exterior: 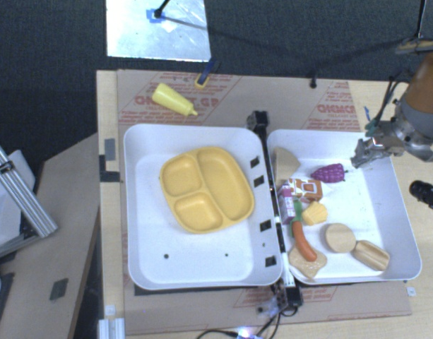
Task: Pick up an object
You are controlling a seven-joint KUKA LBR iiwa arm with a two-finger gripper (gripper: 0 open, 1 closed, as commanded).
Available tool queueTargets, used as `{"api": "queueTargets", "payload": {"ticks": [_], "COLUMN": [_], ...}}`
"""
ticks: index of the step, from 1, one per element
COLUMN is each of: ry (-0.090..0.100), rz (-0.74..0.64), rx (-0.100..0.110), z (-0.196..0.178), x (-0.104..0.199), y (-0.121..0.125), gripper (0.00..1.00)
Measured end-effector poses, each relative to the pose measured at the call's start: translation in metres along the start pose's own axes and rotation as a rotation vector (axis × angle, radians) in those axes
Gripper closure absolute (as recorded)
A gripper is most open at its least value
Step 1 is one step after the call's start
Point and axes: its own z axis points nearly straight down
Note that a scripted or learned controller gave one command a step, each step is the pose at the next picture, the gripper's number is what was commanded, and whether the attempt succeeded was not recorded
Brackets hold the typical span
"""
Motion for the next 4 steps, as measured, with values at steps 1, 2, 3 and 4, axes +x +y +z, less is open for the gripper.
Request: {"api": "queueTargets", "payload": {"ticks": [1, 2, 3, 4], "ry": [0.003, 0.002, 0.004, 0.003], "rz": [-0.005, -0.005, -0.005, -0.004], "rx": [0.005, 0.003, 0.005, 0.007], "z": [-0.007, -0.004, -0.010, 0.000], "x": [0.054, 0.103, 0.157, 0.200], "y": [0.002, 0.023, 0.027, 0.028], "gripper": [1.00, 1.00, 1.00, 1.00]}}
